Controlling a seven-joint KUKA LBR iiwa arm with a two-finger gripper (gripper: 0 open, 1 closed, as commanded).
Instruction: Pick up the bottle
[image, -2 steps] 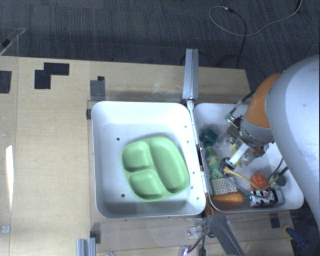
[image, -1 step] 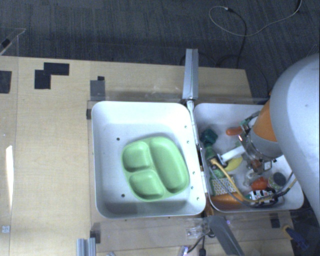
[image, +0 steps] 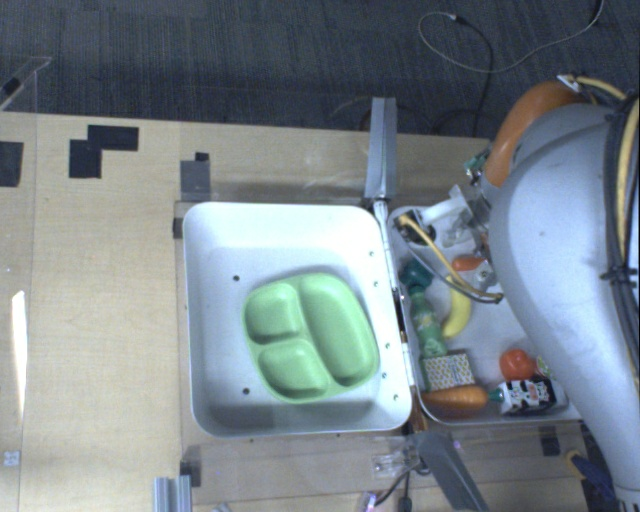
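Note:
The bottle (image: 424, 312) is green with a teal cap and lies along the left wall of the right bin (image: 490, 415), cap pointing to the far end. My gripper (image: 452, 228) is over the far end of that bin, just beyond the bottle's cap and a little to its right. The big grey arm (image: 565, 270) comes in from the right and hides the right side of the bin. A cable loops under the wrist, above the bin's contents.
A yellow banana (image: 458, 314) lies beside the bottle. A patterned box (image: 447, 370), an orange carrot-like piece (image: 455, 398), a red tomato (image: 516, 362) and a black-and-white carton (image: 527, 395) sit at the near end. The left bin (image: 215, 250) holds a green divided plate (image: 308, 335).

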